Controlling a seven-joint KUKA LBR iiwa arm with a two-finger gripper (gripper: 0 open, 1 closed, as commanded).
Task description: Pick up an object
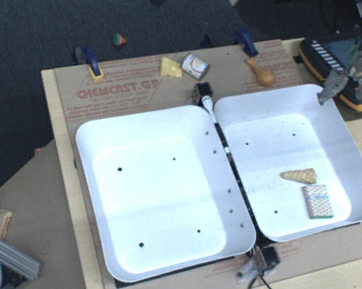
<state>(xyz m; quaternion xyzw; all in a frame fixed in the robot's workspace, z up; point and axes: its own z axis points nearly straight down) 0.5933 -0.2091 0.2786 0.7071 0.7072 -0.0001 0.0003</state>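
Two objects lie in the right bin (257, 111), toward its near right corner. One is a tan, wedge-shaped piece (298, 175) lying flat. Just in front of it is a small flat box (318, 201) with a pale dotted pattern and a green lower edge. The two sit close together but apart. The left bin (99, 146) shows its bare white floor with a few small dark holes.
On the board behind the bins lie a yellow wedge (170, 67), a small white canister (194, 66) and a brown wooden piece (261, 71). Blue clamps (92, 59) (243, 40) hold the board's far edge. A black and orange device (342, 67) and a grey bracket (332, 86) sit by the right bin's far right corner.
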